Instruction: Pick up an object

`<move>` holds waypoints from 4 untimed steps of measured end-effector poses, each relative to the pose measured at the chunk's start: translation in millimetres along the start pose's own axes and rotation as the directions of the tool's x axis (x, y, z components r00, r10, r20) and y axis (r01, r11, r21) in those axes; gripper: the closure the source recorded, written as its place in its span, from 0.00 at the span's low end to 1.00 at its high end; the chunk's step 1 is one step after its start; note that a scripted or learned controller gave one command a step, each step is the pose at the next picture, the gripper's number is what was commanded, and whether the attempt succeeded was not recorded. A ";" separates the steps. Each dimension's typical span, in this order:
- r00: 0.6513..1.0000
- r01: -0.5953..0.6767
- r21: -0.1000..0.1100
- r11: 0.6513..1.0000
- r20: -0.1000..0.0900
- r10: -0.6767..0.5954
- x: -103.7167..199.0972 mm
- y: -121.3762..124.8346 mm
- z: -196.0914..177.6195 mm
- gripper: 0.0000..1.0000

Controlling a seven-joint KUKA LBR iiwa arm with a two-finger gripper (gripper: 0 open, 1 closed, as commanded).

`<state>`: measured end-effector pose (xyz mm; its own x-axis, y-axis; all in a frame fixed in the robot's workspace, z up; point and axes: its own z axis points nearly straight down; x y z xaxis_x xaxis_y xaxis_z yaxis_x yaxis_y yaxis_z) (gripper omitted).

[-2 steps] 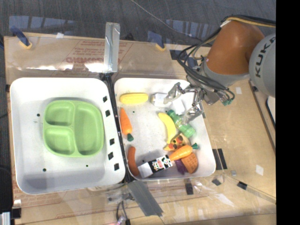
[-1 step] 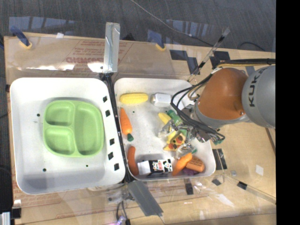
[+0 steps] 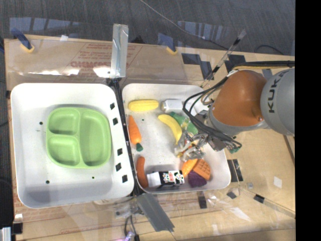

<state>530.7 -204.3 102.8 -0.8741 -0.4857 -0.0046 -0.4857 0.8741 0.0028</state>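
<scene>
— Where's your target?
— The banana [image 3: 171,126] lies just left of my claw [image 3: 193,143], long axis slanting down toward it.
— Fingers?
— Can't tell.

arm: enters from 3 o'clock, orange band up | wrist: angled toward 8 o'clock | gripper [image 3: 189,145]: low, pointing down

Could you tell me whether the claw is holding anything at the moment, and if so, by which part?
It cannot be told: the claw is low in the right bin beside the banana, among other toys.
</scene>
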 end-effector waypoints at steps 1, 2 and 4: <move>1.000 0.000 0.001 1.000 0.000 0.000 0.0 -0.3 0.0 0.00; 0.997 0.071 0.003 0.997 -0.002 -0.071 3.9 8.1 9.4 0.00; 0.979 0.202 0.003 0.979 -0.002 -0.202 -68.5 16.1 -2.3 0.00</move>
<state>582.7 -157.0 105.4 -0.7582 -0.6520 -0.0027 -0.6520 0.7582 -0.0013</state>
